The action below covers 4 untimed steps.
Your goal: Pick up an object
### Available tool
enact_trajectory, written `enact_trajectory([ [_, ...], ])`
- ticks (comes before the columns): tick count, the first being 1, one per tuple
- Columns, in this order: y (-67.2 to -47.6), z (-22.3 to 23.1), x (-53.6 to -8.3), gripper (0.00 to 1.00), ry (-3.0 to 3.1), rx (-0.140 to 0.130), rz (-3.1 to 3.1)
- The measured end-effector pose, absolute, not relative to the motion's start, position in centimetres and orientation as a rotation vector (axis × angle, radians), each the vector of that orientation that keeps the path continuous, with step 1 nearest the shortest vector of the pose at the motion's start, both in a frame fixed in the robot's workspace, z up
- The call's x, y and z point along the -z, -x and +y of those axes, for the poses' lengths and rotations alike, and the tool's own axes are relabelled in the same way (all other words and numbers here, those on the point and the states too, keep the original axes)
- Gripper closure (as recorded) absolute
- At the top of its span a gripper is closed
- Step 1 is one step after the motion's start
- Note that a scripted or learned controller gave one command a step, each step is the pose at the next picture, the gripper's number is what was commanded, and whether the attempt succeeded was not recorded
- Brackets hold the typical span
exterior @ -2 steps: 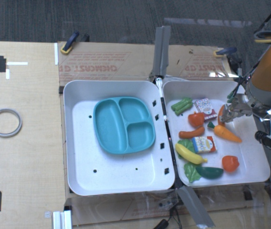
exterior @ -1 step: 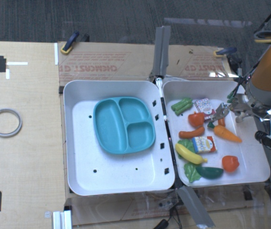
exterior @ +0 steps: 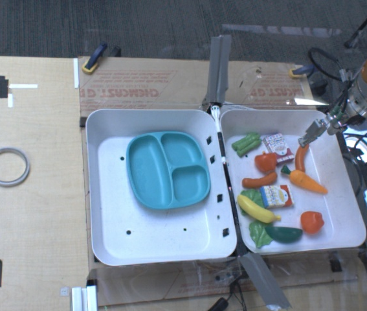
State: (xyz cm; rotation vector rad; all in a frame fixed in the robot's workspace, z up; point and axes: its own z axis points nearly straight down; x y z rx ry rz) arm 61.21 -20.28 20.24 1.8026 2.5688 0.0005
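The right bin (exterior: 348,173) holds several toy foods. Among them are a green pea pod (exterior: 246,143), a small white and red box (exterior: 275,144), a red tomato (exterior: 266,162), a carrot (exterior: 308,182), a banana (exterior: 257,208) and a red pepper (exterior: 312,221). A curved red-orange chili (exterior: 300,157) lies near the bin's back right. My gripper (exterior: 313,133) hangs at the back right of this bin, just above the chili's upper end. Whether it touches the chili is unclear.
The left bin (exterior: 105,193) holds a teal divided plate (exterior: 168,170). In the right bin there are also a juice carton (exterior: 277,196), a red sausage (exterior: 259,181), a green leaf (exterior: 258,234) and a dark green cucumber (exterior: 284,234). A tape roll (exterior: 3,166) lies on the bench at left.
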Motion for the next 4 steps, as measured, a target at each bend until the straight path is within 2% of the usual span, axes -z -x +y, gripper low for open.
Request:
enact_trajectory([
  [1,-61.5,-21.4,-9.3,0.00,-1.804,-0.001,2.569],
  [2,-62.8,-19.1,-16.2,0.00,-1.812,-0.001,2.562],
  [3,-60.6,-20.1,-9.2,0.00,-1.704,0.000,2.638],
  [4,-53.5,-19.7,-9.2,0.00,-1.763,0.000,2.600],
])
